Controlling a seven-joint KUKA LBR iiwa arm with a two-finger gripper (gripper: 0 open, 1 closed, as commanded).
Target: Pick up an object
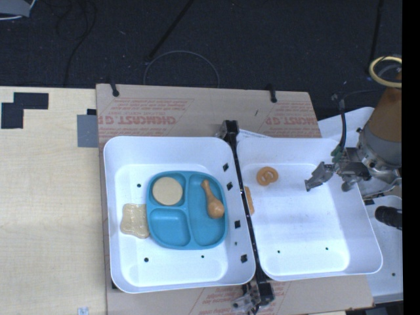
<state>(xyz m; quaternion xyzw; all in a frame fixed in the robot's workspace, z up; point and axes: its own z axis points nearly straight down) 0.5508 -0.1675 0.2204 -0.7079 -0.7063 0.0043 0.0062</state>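
Donut-shaped tan toy pastry (267, 175), small and ringed, lies on the floor of the right white plastic bin (308, 241), to the left of the gripper and a little farther from the camera, well apart from it with bare bin floor between them. The grey two-finger gripper (314, 181) hangs over the right part of that same bin, pointing left from the arm's wrist (384, 146); nothing sits between its fingers, and whether they are spread or pressed together cannot be told from this angle.

Farther left of the gripper, past the black clamp strip (237, 202) where the two bins meet, the left white plastic bin (125, 176) holds a blue compartment tray (187, 231). A round pale cracker-like disc (167, 191) rests in the tray's upper left compartment, and a tan toy drumstick (212, 200) lies in its right compartment. A pale yellow toast-shaped piece (134, 220) sits on the bin floor, touching the tray's left edge. Another small tan piece (249, 201) shows just beside the clamp strip, partly hidden by it.
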